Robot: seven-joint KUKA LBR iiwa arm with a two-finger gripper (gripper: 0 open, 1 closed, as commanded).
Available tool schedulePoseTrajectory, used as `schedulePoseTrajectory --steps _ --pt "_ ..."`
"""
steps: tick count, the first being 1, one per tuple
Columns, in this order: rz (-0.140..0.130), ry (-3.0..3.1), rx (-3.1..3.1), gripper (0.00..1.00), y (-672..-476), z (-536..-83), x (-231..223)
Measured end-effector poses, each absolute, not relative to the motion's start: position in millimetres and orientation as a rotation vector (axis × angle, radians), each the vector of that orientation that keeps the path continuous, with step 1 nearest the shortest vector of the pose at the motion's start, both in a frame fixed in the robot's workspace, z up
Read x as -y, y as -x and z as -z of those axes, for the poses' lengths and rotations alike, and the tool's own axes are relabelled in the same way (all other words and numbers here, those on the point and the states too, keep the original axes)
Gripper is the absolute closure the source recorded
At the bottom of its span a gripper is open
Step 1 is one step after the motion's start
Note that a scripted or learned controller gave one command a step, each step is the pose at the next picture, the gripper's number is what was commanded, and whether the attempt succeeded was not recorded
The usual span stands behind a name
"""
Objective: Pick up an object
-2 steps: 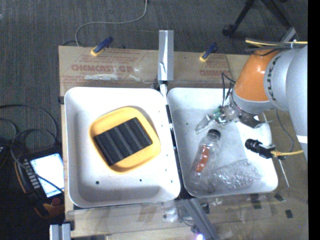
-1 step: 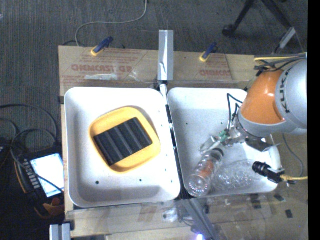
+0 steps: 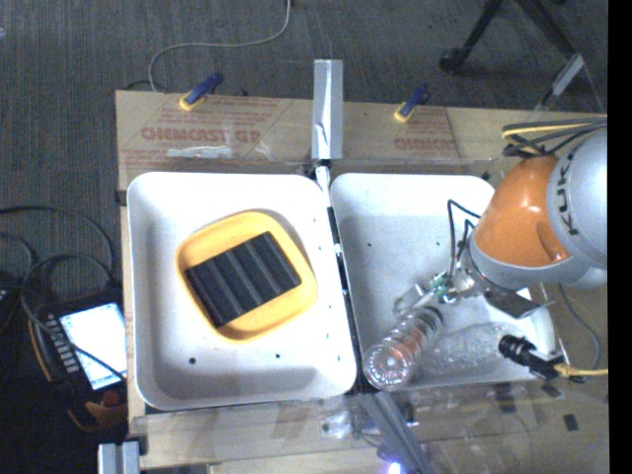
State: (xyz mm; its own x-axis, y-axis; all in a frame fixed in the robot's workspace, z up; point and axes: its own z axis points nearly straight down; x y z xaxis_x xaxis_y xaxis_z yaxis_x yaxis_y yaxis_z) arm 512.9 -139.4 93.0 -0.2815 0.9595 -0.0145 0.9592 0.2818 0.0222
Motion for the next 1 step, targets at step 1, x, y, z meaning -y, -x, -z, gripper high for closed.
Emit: schedulePoseTrajectory --steps 1 --pt "0.0 -2.225 -2.217 0.0 -507.8 -120.5 170.1"
